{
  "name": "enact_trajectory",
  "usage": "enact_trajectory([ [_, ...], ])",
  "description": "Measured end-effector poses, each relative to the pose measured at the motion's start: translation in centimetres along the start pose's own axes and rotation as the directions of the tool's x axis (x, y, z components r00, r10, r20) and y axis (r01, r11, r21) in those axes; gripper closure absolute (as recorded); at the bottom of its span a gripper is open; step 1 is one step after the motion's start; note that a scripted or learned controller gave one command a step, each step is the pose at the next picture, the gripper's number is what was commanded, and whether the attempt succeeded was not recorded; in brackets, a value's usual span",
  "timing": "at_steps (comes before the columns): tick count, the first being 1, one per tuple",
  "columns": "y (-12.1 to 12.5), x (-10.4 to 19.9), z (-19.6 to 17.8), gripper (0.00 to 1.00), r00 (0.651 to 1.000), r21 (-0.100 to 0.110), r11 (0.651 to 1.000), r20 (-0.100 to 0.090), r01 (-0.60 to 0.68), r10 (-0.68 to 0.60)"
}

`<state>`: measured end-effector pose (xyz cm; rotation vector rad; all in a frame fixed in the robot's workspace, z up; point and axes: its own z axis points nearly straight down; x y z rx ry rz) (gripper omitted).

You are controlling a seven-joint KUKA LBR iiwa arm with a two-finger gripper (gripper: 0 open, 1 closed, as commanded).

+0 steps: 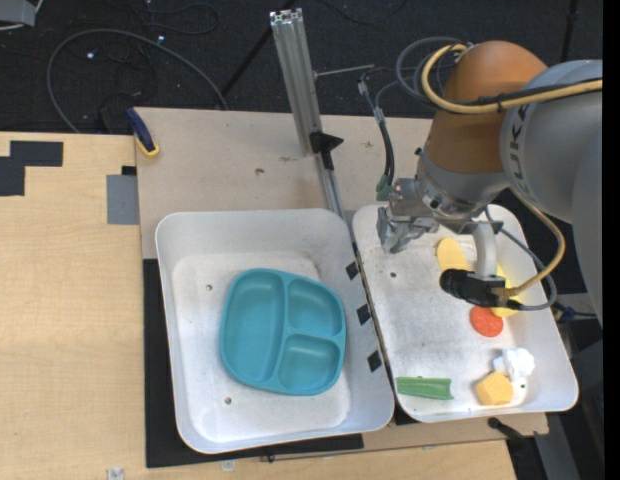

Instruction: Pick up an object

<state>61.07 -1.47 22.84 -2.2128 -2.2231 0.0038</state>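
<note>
My gripper (396, 234) hangs over the far left corner of the right bin (420, 313), above bare bin floor. A yellow object (451, 255) lies just to its right. Farther toward the front sit a red round piece (486, 321), a small white object (518, 360), a yellow-orange block (496, 389) and a flat green bar (424, 388). None of them touches the gripper.
The left bin (190, 268) holds a teal divided plate (283, 330). An upright metal post (298, 78) stands behind the bins, close to the gripper's left. Wooden bench top lies to the left, and cables trail over the dark floor behind.
</note>
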Motion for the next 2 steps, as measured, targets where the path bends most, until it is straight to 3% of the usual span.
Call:
enact_trajectory([
  [2,-0.7,9.6,-1.0,1.00,1.000,-0.003,1.000,0.001,0.001,-0.001],
])
